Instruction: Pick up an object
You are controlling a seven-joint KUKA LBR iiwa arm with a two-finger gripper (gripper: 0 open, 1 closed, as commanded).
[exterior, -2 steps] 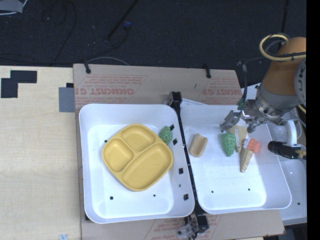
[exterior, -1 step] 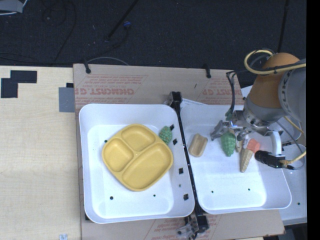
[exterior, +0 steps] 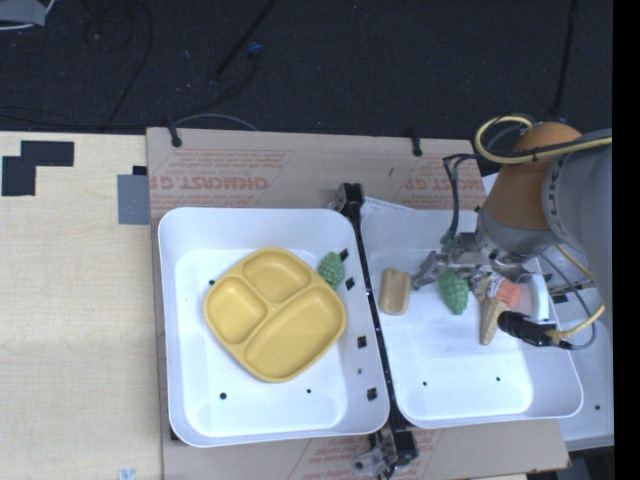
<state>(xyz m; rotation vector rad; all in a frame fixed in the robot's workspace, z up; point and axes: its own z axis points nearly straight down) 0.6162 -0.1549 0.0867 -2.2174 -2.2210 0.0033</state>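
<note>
2 white bins sit side by side on the table: the left bin (exterior: pixel 190 268) carries a yellow divided plate (exterior: pixel 275 313) with a green toy (exterior: pixel 331 266) at its far-right edge. Low in the right bin (exterior: pixel 470 388), the hand (exterior: pixel 452 276) hangs over green grapes (exterior: pixel 454 293), likely its target; whether it pinches them I cannot tell. A tan block (exterior: pixel 394 291) lies left, a cone (exterior: pixel 490 318) right.

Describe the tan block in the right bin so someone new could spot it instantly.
Start at the right bin, the one the arm reaches into. Near its left wall, just past the black divider between the bins, lies the tan block. It is plain beige and squarish, unlike the bumpy green piece to its right and the cone-shaped piece further right.
</note>
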